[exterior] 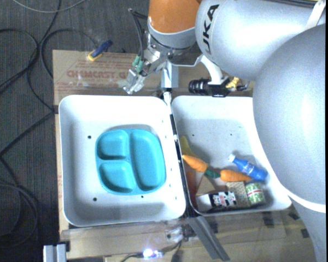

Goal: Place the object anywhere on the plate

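A blue plate point(132, 160) with three compartments lies in the middle of the left white bin point(71, 146), and nothing rests on it. The right bin point(218, 119) holds two orange carrots point(194, 162) point(235, 174), a blue bottle point(249, 168), a green can point(255, 193), a black-and-white carton point(224, 199) and a yellow piece point(184, 145) against its left wall. My gripper point(133, 84) hangs over the back rim of the left bin, above and behind the plate. Something small and greenish point(136, 64) shows on its body; I cannot make out anything held.
Brown cardboard point(93, 75) lies behind the bins with a small blue and yellow item point(100, 49) on it. Cables point(11, 48) run across the dark floor on the left. The arm's large grey body point(273, 64) covers the upper right.
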Controlling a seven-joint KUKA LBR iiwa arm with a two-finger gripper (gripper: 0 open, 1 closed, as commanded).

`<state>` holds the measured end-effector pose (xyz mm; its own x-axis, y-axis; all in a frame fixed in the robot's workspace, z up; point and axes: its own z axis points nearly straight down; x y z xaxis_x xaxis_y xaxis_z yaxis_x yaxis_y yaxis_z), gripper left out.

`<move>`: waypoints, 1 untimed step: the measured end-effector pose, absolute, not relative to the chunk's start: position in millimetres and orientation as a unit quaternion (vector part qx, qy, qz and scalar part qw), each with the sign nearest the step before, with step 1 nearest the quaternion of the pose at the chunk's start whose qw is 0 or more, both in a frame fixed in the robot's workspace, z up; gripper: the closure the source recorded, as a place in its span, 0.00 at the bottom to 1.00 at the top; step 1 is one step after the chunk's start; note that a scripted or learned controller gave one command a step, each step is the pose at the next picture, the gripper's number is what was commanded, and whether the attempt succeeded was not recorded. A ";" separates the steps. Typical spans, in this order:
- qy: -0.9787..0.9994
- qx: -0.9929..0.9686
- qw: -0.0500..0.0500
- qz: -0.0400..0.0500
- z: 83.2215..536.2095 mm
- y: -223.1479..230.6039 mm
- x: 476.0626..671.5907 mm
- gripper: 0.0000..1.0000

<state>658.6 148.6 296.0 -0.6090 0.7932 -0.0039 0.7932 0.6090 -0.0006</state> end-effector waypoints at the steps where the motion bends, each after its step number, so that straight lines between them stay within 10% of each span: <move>1: 0.914 0.407 0.001 -0.002 299.5 156.4 635.2 1.00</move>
